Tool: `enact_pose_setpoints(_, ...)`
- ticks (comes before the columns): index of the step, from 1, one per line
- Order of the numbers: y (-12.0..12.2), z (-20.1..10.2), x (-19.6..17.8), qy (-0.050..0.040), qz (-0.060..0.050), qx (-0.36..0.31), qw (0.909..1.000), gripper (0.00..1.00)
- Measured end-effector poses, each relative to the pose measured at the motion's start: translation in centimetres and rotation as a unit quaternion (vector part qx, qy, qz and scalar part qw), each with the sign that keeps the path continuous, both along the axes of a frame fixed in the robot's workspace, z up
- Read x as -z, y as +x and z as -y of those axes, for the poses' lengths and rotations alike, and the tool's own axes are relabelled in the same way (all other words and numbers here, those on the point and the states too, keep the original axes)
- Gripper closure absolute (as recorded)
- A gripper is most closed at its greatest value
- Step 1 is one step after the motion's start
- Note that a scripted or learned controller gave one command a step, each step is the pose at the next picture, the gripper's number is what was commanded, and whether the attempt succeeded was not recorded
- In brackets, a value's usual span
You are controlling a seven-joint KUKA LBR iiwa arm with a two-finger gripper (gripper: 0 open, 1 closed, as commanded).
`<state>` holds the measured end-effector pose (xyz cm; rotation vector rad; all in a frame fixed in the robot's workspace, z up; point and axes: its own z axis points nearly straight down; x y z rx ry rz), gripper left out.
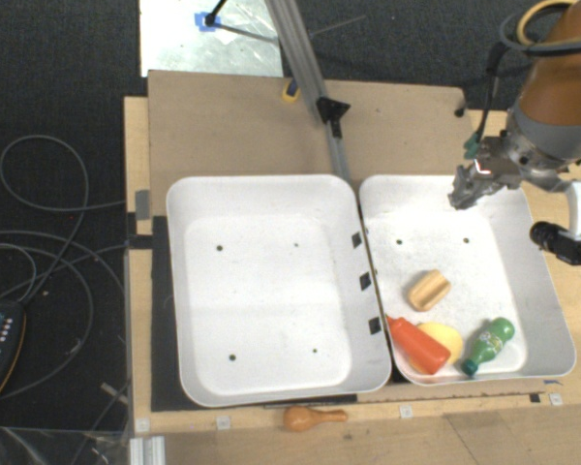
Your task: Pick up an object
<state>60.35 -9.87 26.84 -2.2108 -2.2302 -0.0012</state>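
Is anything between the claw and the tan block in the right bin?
Nothing visible. The claw hangs over the right bin's far end; bare white floor lies between it and the tan block.

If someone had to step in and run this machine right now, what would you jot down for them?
Gripper: above the far edge of the right bin, nothing seen between its fingers; open or shut is unclear.
Things: tan block mid-bin; orange piece, yellow piece and green bottle clustered at the near edge. One orange-brown piece lies on the bench outside the bins.
Done: nothing picked yet.
Left: move over an object, descend, grasp, lift. The tan block stands apart, probably the easiest.
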Motion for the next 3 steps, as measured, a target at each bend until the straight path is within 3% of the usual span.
enact_pose_setpoints(1,-2.1,-4.8,1.7,0.0005,-0.001,0.000,1.0000,1.00)
enact_pose_setpoints(3,-4.7,-14.5,1.6,0.0006,0.000,-0.001,1.0000,1.00)
